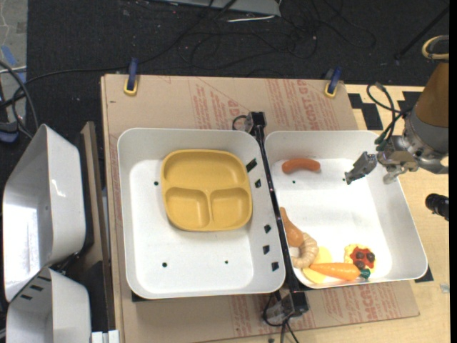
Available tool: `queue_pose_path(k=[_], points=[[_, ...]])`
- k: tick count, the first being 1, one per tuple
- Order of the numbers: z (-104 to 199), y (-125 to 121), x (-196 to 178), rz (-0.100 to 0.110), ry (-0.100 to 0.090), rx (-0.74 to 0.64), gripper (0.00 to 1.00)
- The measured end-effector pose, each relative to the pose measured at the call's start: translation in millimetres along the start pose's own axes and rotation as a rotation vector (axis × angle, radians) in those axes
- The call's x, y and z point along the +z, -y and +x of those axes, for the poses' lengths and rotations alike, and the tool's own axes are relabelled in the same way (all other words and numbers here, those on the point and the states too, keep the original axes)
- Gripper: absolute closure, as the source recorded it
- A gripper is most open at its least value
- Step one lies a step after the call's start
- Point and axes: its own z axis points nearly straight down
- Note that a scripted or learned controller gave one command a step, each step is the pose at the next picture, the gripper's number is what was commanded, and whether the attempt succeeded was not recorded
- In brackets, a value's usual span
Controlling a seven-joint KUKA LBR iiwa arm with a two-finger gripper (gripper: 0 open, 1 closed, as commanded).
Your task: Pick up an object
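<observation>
The right bin holds an orange sausage near its far left corner. Along its near edge lie a tan croissant-like piece, an orange carrot and a small yellow toy with red and green parts. My gripper hangs over the bin's far right part, to the right of the sausage and apart from it. Nothing shows between its dark fingers. The arm enters from the right edge.
The left bin carries a yellow three-compartment plate. Two clamps pin the cardboard bench at the back. White tubs stand at the far left. Cables lie on the dark floor behind.
</observation>
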Motion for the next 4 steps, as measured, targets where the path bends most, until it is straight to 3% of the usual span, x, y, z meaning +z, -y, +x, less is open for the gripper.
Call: queue_pose_path(k=[1,3,4], points=[[1,-3,-8,-0.014,0.003,-0.004,0.0],[2,-12,108,-0.012,0.002,-0.006,0.0],[2,-12,112,-0.013,0.003,-0.004,0.0]])
